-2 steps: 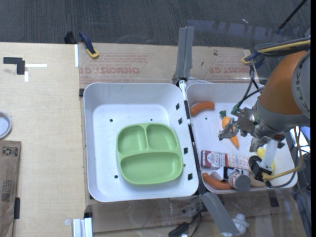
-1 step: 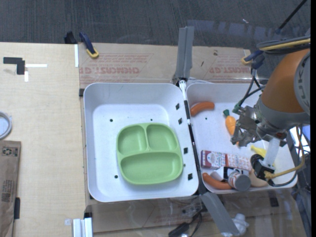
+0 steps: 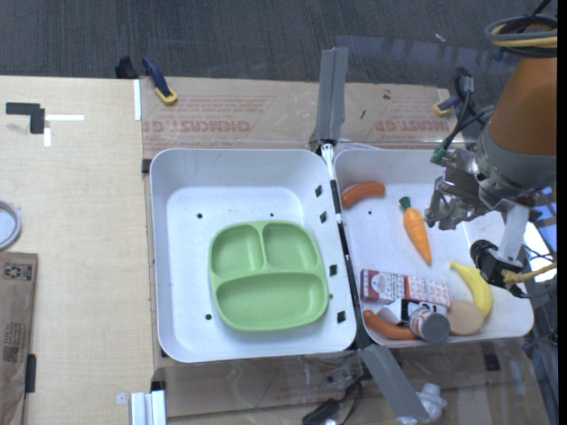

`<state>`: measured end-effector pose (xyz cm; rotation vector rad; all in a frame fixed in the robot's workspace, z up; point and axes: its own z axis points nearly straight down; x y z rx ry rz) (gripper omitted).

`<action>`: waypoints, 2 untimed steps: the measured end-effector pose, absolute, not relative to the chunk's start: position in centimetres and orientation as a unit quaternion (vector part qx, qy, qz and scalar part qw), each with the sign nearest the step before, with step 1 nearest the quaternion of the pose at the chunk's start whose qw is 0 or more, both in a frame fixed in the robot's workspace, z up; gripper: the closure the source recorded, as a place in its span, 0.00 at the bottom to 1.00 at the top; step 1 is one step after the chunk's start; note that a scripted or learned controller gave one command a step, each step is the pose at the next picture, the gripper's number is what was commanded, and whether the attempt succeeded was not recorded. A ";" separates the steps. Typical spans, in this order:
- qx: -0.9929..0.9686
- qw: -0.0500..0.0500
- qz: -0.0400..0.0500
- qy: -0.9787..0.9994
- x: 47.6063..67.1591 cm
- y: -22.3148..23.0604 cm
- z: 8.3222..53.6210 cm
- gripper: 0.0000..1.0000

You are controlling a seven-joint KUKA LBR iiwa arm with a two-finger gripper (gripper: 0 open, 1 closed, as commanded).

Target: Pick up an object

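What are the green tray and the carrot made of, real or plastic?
The green tray looks like moulded plastic: even matt colour, rounded dividers. The carrot seems a plastic toy: uniform orange, smooth surface, tidy green top. Neither can be confirmed by look alone.

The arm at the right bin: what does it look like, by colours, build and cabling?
The arm is bulky and rounded, with a broad orange band over a grey section. Below sits a dark metallic gripper of small, intricate parts. Black cables loop beside the wrist, and a yellow cable coils on top of the orange part.
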<state>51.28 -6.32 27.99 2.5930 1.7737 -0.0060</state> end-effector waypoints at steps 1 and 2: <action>0.818 0.000 -0.002 0.575 54.3 -7.7 31.7 1.00; 0.818 0.000 -0.002 0.575 54.2 -7.7 31.7 0.00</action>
